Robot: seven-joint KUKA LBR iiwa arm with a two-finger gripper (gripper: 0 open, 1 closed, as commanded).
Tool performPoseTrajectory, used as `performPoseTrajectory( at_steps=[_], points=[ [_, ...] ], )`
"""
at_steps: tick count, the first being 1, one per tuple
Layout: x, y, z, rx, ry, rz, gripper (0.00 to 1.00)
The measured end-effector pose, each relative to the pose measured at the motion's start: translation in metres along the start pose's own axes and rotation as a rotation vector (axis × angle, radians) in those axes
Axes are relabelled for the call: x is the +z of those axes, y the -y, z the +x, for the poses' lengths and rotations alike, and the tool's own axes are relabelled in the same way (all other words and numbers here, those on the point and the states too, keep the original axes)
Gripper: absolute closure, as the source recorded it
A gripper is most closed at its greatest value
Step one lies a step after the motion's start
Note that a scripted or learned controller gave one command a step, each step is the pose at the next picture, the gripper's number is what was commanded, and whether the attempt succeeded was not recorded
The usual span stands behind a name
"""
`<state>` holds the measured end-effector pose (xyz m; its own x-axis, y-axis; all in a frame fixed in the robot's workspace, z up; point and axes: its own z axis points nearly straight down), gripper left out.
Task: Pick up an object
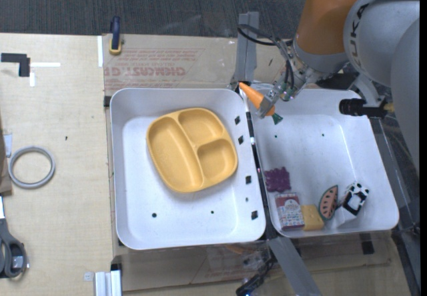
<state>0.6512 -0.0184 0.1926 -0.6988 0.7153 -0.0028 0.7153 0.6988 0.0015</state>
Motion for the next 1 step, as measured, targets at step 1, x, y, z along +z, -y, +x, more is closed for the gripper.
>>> performPoseTrajectory(
  at_steps=[1],
  points=[
    [-0.1070,0.0110,0.0040,0.181,0.000,0.003,1.00]
  ],
)
